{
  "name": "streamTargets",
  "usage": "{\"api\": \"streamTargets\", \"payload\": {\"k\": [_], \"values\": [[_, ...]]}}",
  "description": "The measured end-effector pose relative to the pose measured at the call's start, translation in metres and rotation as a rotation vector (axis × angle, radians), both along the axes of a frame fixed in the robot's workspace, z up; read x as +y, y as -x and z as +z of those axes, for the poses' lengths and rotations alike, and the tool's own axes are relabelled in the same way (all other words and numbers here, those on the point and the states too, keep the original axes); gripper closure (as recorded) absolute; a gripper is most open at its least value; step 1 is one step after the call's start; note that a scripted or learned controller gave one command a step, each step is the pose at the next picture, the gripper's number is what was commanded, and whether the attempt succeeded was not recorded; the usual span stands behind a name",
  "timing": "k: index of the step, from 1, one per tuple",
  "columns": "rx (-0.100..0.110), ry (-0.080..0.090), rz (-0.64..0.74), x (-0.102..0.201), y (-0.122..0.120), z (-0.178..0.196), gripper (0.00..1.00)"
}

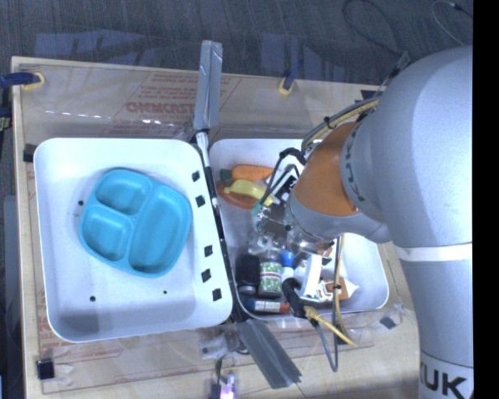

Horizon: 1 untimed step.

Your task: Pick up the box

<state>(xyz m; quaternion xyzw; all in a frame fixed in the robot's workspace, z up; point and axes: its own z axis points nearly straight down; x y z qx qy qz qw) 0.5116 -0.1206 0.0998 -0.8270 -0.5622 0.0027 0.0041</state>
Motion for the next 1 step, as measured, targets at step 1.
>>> {"api": "streamTargets", "payload": {"k": [1], "values": [[0.0, 0.001, 0.001, 0.0, 0.0, 0.0, 0.0]]}}
